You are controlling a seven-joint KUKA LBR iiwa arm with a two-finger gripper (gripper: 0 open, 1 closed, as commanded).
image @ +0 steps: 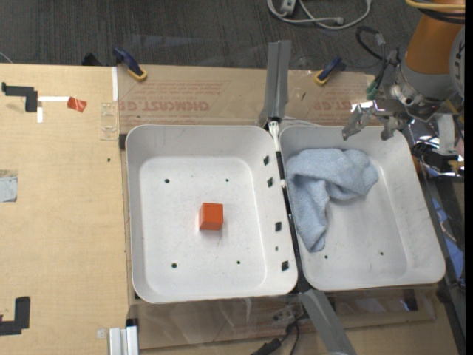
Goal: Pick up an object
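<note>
From above, the surface carries two shallow white bins side by side, held together along a grey divider. The left bin holds a small orange-red block, lying flat near its middle, well apart from every wall, which should leave room for the jaws to come down on either side of it. The right bin holds a crumpled light blue cloth, bunched toward the wall shared with the left bin, with one fold trailing down toward the bin's centre; its heaped folds offer raised ridges to pinch. The arm, grey with an orange band, reaches in from the right and hangs over the far right corner of the right bin. Its gripper sits above the bin's back rim, just beyond the cloth's upper edge and apart from it; the jaws look spread, with nothing between them. Nothing is lifted yet, so the pick appears to be at its approach stage, and the cloth seems the nearer candidate, the block lying well off in the other bin.
</note>
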